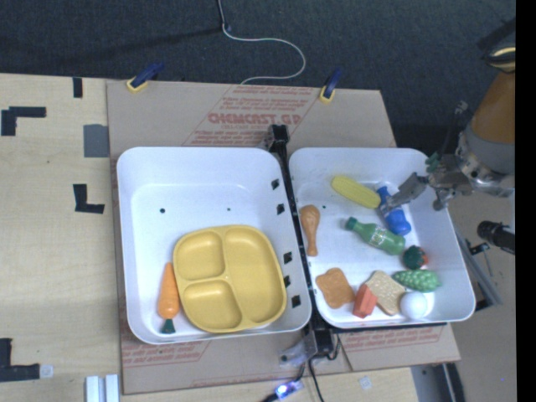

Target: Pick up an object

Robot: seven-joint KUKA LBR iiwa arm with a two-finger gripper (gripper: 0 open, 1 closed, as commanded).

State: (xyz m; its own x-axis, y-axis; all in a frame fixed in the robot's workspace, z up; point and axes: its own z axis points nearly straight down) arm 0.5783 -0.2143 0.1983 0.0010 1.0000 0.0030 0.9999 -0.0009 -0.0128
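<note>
Grey gripper (pixel 400 198) hangs over the right bin (pixel 335 159), fingers seemingly spread, though your view is poor there. Right at its tips lies the blue toy (pixel 395 218), beside the corn cob (pixel 355 192); the green bottle (pixel 375 234) sits just below, long axis slanting down-right.

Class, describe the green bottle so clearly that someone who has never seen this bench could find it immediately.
Start at the right-hand bin, the one crowded with toy food. Near its middle lies the green bottle on its side, just below the blue object and the yellow corn. It alone has a narrow neck and cap, pointing toward the drumstick.
</note>
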